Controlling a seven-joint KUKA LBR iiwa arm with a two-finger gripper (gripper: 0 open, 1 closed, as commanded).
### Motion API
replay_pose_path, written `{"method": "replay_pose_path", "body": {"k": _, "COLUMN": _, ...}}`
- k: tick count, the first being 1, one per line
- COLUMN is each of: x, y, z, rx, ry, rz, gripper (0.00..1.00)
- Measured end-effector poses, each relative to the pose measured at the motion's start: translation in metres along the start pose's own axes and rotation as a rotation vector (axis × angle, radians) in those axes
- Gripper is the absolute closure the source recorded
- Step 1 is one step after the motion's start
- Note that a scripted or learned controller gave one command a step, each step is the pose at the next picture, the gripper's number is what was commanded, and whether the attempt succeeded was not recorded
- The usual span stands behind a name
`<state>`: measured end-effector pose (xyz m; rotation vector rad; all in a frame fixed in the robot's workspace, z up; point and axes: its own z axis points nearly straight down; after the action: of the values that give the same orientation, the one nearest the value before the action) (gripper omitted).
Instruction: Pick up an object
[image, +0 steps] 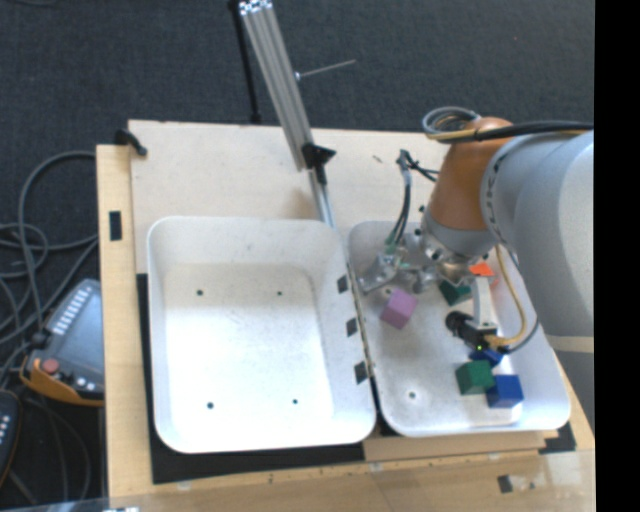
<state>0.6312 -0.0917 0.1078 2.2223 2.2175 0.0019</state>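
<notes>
My gripper (384, 274) hangs low over the upper left part of the right bin (430, 412), close to the wall between the two bins. A purple block (398, 307) lies just below and slightly right of it, apart from it as far as I can see. A green block (475, 377) and a blue block (506, 389) sit together near the bin's front right corner. A dark green piece (456, 292), an orange piece (482, 268) and a white piece (487, 301) lie by the right wall, partly under the wrist.
The left bin (170, 330) stands beside the right one on the wooden bench. A slanted metal post (285, 90) rises behind the bins. The grey arm (540, 220) covers the right bin's back right corner.
</notes>
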Motion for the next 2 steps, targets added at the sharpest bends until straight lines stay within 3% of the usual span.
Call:
{"method": "replay_pose_path", "body": {"k": 1, "x": -0.005, "y": -0.065, "z": 0.010, "rx": 0.002, "ry": -0.001, "rz": 0.000, "gripper": 0.00}}
{"method": "replay_pose_path", "body": {"k": 2, "x": -0.005, "y": -0.062, "z": -0.001, "rx": -0.003, "ry": 0.000, "rz": 0.005, "gripper": 1.00}}
